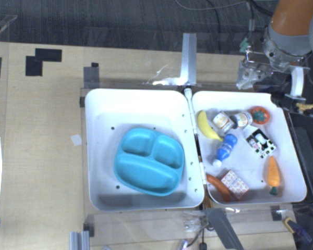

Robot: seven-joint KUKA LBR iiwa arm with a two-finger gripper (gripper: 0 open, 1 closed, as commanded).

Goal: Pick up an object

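A pale wooden table (36, 155) bore two white bins (99, 150). One blue tray (148, 160) lay left; one banana (207, 126) and one carrot (273, 173) lay right. Whether the hand (250, 74) was parted, I cannot tell.

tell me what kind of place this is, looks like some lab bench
Probably a robot grasping test bench in a lab: two white bins set side by side on a wooden bench, toy food like a banana and carrot, and a robot arm overhead.

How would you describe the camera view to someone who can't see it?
A grey-and-orange robot arm hangs above the far right corner of two white bins. The right bin holds toy food and a small blue bottle; the left bin holds a blue divided plate.
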